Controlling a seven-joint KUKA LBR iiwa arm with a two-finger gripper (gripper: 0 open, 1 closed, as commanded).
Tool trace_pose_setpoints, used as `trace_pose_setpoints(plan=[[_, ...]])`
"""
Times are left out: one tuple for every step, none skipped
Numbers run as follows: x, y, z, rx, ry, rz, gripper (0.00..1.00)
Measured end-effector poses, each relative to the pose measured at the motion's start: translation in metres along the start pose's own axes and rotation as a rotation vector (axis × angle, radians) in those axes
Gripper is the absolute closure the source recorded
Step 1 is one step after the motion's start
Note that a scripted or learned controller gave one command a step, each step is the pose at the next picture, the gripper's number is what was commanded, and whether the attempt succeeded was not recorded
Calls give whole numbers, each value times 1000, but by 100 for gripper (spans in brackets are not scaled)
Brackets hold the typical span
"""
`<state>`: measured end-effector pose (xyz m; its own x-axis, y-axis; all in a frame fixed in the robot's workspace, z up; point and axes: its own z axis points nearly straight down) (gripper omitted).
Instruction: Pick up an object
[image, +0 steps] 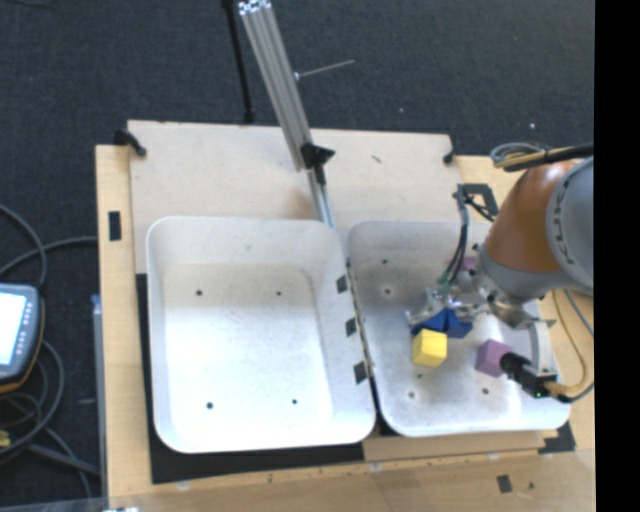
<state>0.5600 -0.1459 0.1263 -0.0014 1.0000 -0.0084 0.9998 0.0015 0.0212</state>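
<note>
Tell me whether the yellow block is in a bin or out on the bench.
In. The yellow block lies on the floor of the right bin, beside a blue object near the claw.

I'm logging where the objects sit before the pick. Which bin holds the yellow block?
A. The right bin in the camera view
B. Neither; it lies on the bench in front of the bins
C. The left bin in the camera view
A. The yellow block lies on the floor of the right bin, beside a blue object and near a purple block, with the gripper just above them.
</note>
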Motion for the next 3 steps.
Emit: trace_pose_setpoints(plan=[[-2, -9, 5, -7, -4, -4, 0], [-2, -14, 7, -13, -6, -2, 0], [-4, -12, -5, -18, -6, 2, 100]])
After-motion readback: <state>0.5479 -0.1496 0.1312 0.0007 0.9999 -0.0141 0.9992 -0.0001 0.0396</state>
